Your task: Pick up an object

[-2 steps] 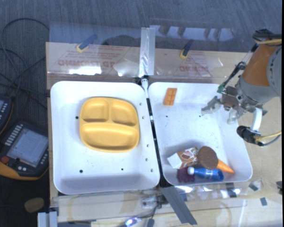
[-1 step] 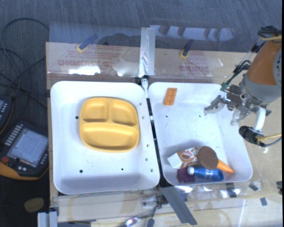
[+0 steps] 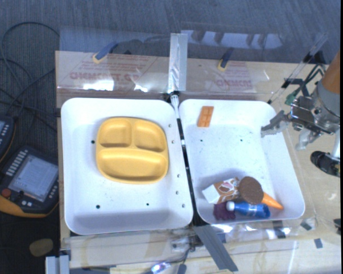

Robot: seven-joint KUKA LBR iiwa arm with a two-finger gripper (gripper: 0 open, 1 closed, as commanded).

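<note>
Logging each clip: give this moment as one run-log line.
arm: at right bin edge | gripper: holds nothing | pile: right bin, near corner | yellow plate: left bin

A robotics lab is indicated: two white bins [image 3: 126, 221] are fixed side by side on a desk [image 3: 120, 76], teach pendants [image 3: 26, 181] and loose cables [image 3: 23, 44] are laid on grey carpet [image 3: 160, 7].

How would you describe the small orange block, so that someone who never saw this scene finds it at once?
Look at the right white bin, then at its far edge, near the divider between the bins. The small orange block lies there alone, flat and rectangular, far from the pile of objects in the near corner.
</note>
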